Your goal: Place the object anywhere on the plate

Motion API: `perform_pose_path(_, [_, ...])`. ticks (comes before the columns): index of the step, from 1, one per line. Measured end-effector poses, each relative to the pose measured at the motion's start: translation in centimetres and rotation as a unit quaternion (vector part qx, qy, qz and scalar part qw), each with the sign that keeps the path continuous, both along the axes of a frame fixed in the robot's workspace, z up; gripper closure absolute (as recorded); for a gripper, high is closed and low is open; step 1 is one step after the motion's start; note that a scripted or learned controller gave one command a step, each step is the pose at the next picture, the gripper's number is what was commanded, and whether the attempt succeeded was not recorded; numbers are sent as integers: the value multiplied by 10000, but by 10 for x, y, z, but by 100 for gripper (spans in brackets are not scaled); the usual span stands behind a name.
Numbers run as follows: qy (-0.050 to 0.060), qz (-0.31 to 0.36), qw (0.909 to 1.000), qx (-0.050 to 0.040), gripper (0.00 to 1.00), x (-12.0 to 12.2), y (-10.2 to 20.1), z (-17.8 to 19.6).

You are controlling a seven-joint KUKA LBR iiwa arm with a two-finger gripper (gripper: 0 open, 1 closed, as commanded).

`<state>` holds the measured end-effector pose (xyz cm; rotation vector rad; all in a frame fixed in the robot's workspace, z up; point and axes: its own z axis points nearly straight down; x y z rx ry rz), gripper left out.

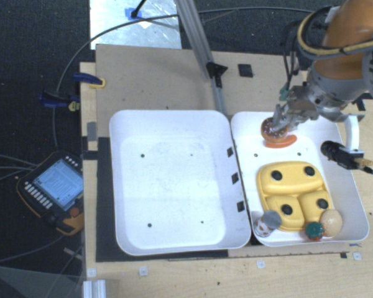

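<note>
While the small round cream ball (331, 221), teal ball (314, 230) and grey lump (271, 219) sit at the near edge of the right white bin (351, 191), the yellow plastic plate (292, 194) lies just behind them. Farther back, the gripper (278, 126) hangs right over a small orange dish (280, 141); I cannot tell its grip.

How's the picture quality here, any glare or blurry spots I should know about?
In the camera view, the left bin floor is washed nearly featureless by bright light; a shiny panel beyond the bench glares; the gripper over the orange plate is blurred, fine detail lost; the yellow tray stays fairly sharp.
</note>
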<state>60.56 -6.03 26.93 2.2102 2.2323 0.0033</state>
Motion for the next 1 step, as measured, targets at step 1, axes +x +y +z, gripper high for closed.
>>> perform_pose_path(1, [10,-2,10000,2,100,-12,52,-18])
